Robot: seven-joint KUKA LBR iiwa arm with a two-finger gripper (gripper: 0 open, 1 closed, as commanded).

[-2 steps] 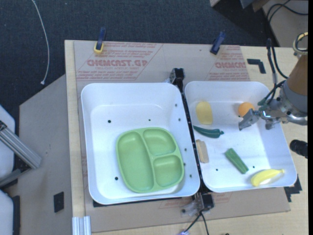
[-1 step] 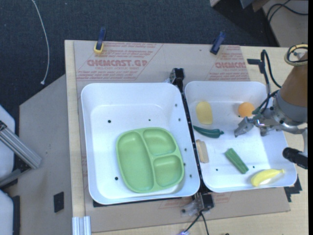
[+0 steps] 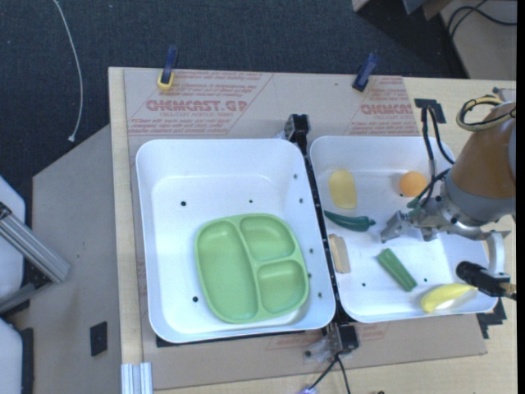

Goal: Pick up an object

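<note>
Plainly, scene: two white bins on the worktop [image 3: 123, 220]; the left bin [image 3: 164, 171] holds a green divided plate [image 3: 250, 267], the right bin [image 3: 369, 150] holds the small items.
Pincer: the pincer [image 3: 394, 226] sits low in the right bin, over bare floor; whether it is spread or pressed together I cannot tell, and nothing shows between its tips.
Nearest candidate: a green block [image 3: 397, 270] lies just beside it, toward the near wall.
Other items: a dark green pepper [image 3: 351, 220], a pale yellow piece [image 3: 343, 190], an orange ball [image 3: 413, 184], a yellow lemon-like piece [image 3: 447, 298], a tan stick [image 3: 339, 254].
Handling: likely light, stiff toy plastic, smooth and apt to slip.
Hold: across the green block's narrow sides, at its middle.
</note>
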